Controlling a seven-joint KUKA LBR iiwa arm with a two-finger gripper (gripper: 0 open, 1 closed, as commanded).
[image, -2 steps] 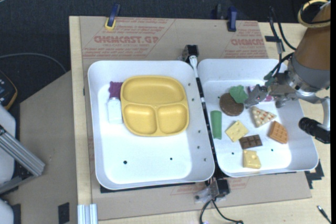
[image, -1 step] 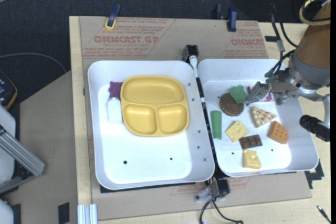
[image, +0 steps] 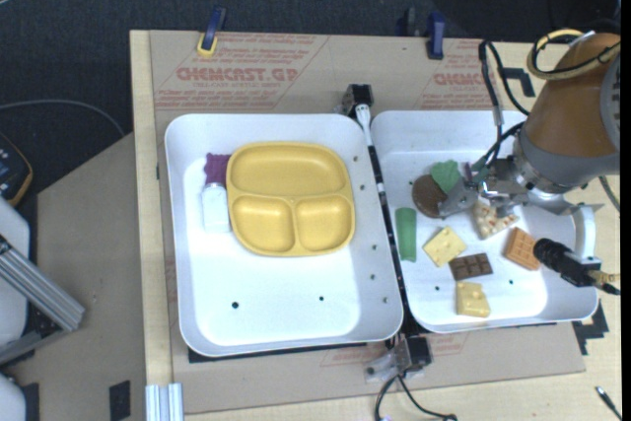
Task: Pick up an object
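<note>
My gripper (image: 480, 196) hangs low over the middle of the right bin (image: 394, 128), reaching in from the right. Just left of it lie a brown round piece (image: 426, 197) and a green piece (image: 447, 175). A pale beige piece (image: 490, 222) sits right under it. Nearer the front are a yellow cheese wedge (image: 444, 245), a brown chocolate bar (image: 470, 265), a second yellow wedge (image: 472, 299) and an orange cracker (image: 519, 248). A green stick (image: 405, 234) lies along the bin's left wall. I see nothing lifted off the bin floor.
The left bin (image: 286, 311) holds a yellow divided plate (image: 291, 197), with a purple piece (image: 215, 168) and a white piece (image: 214, 207) at its left side. A black divider rail (image: 380, 212) runs between the bins.
</note>
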